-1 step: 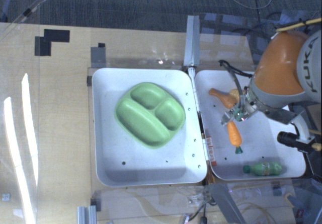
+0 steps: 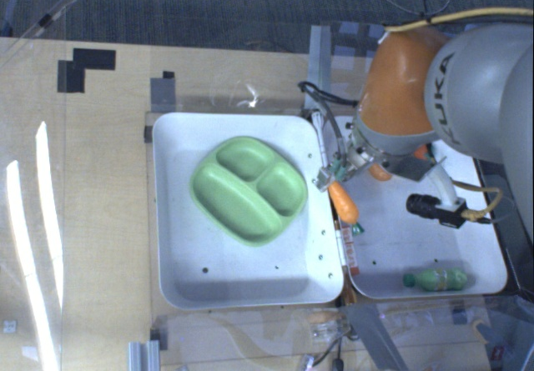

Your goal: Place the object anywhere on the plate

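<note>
A green divided plate (image 2: 249, 189) lies in the left white bin (image 2: 192, 278), tilted a little in the view. My gripper (image 2: 332, 177) hangs over the seam between the two bins, just right of the plate's right edge. It is shut on the top end of an orange carrot-shaped toy (image 2: 343, 203) with a small green tip. The toy dangles down from the fingers above the bins' shared rim. The arm's orange band and grey wrist cover the upper part of the right bin.
A green bottle-shaped toy (image 2: 435, 279) lies near the front edge of the right bin (image 2: 392, 236). A small orange piece (image 2: 380, 172) peeks out under the wrist. A black cable connector (image 2: 434, 208) hangs off the arm over the right bin.
</note>
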### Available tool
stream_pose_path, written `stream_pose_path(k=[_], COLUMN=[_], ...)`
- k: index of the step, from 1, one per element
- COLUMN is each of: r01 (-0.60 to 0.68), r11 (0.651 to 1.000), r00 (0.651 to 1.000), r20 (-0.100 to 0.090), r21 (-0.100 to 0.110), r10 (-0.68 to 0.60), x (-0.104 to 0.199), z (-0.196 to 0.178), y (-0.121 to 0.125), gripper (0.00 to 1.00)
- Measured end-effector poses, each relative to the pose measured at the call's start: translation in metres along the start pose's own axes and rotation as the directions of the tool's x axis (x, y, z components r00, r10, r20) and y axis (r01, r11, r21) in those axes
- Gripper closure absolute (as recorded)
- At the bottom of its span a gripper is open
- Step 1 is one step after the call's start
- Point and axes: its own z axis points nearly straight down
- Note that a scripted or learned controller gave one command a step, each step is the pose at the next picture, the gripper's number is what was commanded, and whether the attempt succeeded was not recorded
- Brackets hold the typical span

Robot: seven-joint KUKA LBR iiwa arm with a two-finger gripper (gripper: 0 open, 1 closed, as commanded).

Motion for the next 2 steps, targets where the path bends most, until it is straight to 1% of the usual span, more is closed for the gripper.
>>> stream_pose_path(k=[1,2], r01=[-0.019,-0.019], r11=[1.000,1.000], r00=[1.000,1.000], r20=[-0.001,0.000], r21=[0.000,0.000], r10=[0.019,0.019], x=[0.0336,0.0334], z=[0.0001,0.0000], y=[0.0663,0.0662], gripper=[1.00,0.00])
